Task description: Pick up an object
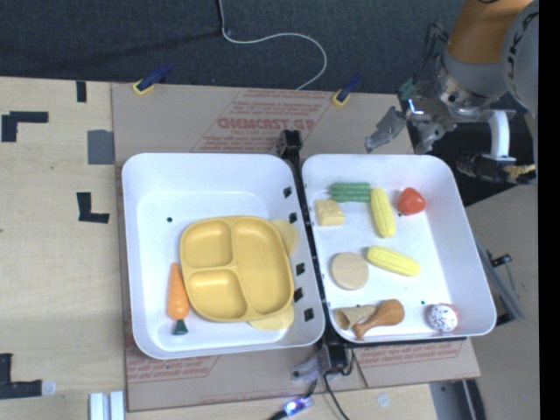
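The right bin [464, 226] holds a green bean pod [350, 191], a pale cheese wedge [329, 212], two corn cobs [381, 213] [393, 261], a red tomato [411, 201], a round tan biscuit [350, 270], a brown drumstick [378, 316] and a speckled white ball [442, 318]. My gripper [407, 134] hangs above the far rim of this bin, just beyond the tomato and the pod. Its fingers are spread open with nothing between them.
The left bin [144, 191] holds a yellow divided plate [236, 267] with a flat yellow piece [273, 320] under its edge, and an orange carrot [178, 294] at its left. A white cable [280, 38] lies on the dark cloth behind the bins.
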Controlling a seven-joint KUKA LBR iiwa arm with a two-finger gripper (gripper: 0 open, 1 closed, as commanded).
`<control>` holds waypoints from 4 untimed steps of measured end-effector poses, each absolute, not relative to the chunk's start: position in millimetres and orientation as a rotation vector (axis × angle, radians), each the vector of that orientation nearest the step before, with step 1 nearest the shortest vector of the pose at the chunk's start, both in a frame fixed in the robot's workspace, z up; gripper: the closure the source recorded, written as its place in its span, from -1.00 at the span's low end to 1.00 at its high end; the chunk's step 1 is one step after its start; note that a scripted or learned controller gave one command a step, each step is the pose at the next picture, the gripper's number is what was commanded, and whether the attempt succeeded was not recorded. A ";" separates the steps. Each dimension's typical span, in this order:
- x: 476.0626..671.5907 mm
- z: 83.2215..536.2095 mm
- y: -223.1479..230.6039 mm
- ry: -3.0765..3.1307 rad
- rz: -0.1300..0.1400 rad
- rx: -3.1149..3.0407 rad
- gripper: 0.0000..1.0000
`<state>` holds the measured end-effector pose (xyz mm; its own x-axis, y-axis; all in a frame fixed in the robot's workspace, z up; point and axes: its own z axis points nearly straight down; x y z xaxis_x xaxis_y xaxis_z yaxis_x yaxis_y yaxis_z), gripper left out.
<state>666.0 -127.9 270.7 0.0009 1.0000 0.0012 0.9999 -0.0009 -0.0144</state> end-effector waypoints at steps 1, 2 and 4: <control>668.0 279.2 -127.8 -2.223 0.002 -2.220 -1.00; 661.8 216.3 -126.0 -2.221 0.008 -2.216 -1.00; 667.4 112.4 -119.0 -2.224 0.006 -2.215 -1.00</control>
<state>667.4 -119.0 112.4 -0.0039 1.0000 -0.0011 1.0000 0.0039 -0.0045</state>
